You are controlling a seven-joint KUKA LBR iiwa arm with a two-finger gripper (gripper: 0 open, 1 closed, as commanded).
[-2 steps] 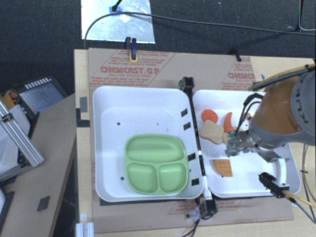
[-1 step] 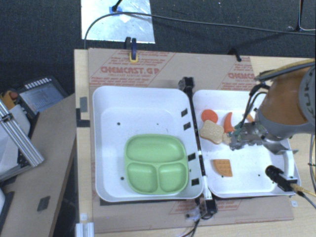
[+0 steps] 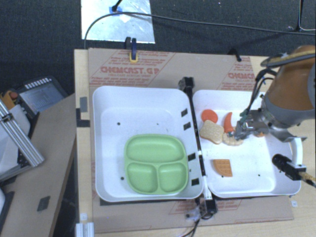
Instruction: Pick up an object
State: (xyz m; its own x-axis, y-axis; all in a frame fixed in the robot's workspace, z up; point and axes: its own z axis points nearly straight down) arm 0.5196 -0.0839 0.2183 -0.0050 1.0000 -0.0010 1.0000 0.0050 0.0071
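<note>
In the right bin (image 3: 256,179) lie a tan bread-like slice (image 3: 212,132), a round orange-red piece (image 3: 209,115), a slim red-orange piece (image 3: 228,122), a pale curved piece (image 3: 231,140) and a square orange cracker (image 3: 223,167). My gripper (image 3: 240,131) hangs low over the bin's upper middle, right beside the slim red-orange piece and just above the pale curved piece. The wrist hides its tips, so nothing shows between them.
The left bin (image 3: 111,107) holds a green divided plate (image 3: 156,163) with three compartments. A black divider (image 3: 193,132) runs between the bins. A grey bench with metal rails (image 3: 17,137) stands at far left. Cables cross the dark floor behind.
</note>
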